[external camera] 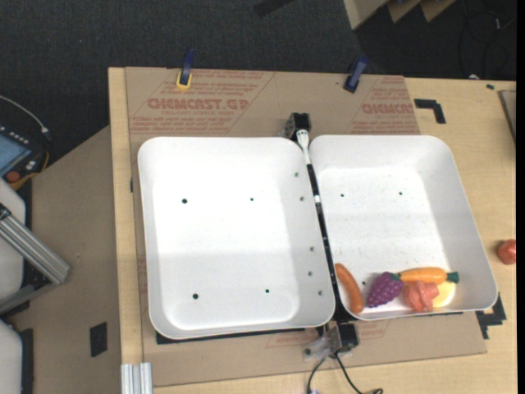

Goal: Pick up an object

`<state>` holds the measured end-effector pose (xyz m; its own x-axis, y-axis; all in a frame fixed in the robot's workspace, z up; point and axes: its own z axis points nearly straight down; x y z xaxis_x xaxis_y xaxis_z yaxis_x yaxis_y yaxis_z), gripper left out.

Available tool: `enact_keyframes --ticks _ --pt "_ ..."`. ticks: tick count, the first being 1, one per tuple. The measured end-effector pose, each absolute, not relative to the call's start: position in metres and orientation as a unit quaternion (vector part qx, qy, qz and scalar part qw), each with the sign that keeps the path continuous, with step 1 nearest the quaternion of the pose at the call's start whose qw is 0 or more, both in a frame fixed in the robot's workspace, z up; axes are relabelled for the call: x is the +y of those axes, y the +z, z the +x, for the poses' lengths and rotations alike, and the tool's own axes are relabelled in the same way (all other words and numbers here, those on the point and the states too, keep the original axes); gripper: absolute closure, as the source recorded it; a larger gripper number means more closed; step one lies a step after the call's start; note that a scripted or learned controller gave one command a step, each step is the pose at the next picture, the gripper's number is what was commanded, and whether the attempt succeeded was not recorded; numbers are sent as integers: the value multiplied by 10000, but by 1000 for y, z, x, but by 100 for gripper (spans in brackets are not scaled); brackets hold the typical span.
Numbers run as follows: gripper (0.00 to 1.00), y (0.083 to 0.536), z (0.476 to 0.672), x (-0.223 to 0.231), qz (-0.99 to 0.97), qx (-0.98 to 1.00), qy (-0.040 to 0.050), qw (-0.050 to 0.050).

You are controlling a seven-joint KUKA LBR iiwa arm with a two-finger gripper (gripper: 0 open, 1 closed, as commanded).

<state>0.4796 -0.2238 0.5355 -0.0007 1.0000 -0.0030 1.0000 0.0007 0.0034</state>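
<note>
- Toys are bunched in the near corner of the right bin (394, 171): hot dog (349, 288), purple grapes (384, 289), carrot (426, 275), a red piece (418, 296) and a yellow piece (444, 295), touching or just beside one another; likely slid there against the wall.
- Grasping is judged awkward: tight clutter, rim close.
- Gripper state cannot be told.
- Left bin (230, 228) sits alongside, clipped at the shared edge.
- Both bins rest on a cardboard sheet (246, 97) clamped to the bench; dark floor behind.
- Small red object (507, 251) lies outside, to the right.
</note>
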Motion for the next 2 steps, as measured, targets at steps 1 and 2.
enact_keyframes --ticks 1,2 --pt "100 530 479 -224 7069 7073 -5 2" --pt "100 536 480 -224 7068 7074 4 27"
